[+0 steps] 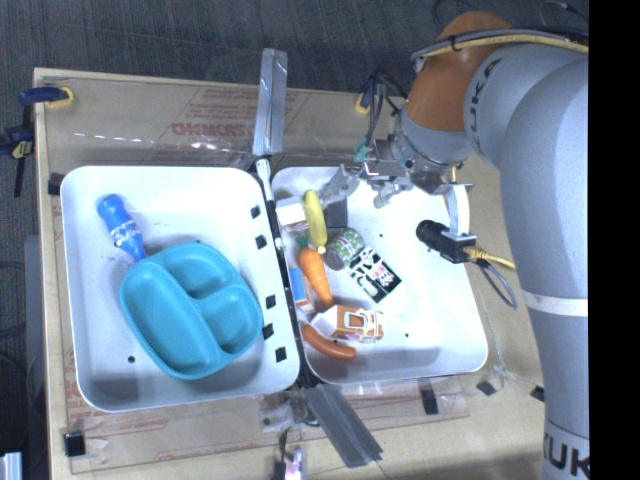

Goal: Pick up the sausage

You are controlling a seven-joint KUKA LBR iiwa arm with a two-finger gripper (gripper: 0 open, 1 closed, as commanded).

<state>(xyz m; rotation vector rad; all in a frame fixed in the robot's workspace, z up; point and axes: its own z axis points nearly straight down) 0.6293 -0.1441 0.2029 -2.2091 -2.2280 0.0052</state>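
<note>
Two shallow white bins (160,183) sat side by side on a pale bench (150,118), and a grey arm (540,168) with an orange band came in from the right, bent over the far end of the right-hand bin. Its gripper (385,180) hung above that bin's upper wall, near a yellow banana (315,218); whether the jaws were spread or pressed together could not be told from where I stood, and nothing was visibly pinched. The sausage (328,344), a short, smooth, reddish-brown cylinder with rounded ends, lay at the near end of the same bin, close against the divider and just below a small orange-and-white box (358,323). It was well apart from the gripper, so the pickup looked not yet begun. Between them the toys crowded the left side of the bin: an orange carrot (316,276), tapered and matte, a round greenish can (346,246), and a flat black-and-white patterned card (376,273). The left bin held a glossy blue divided plate (192,308) and a blue bottle (122,225), probably just distractors.
</note>
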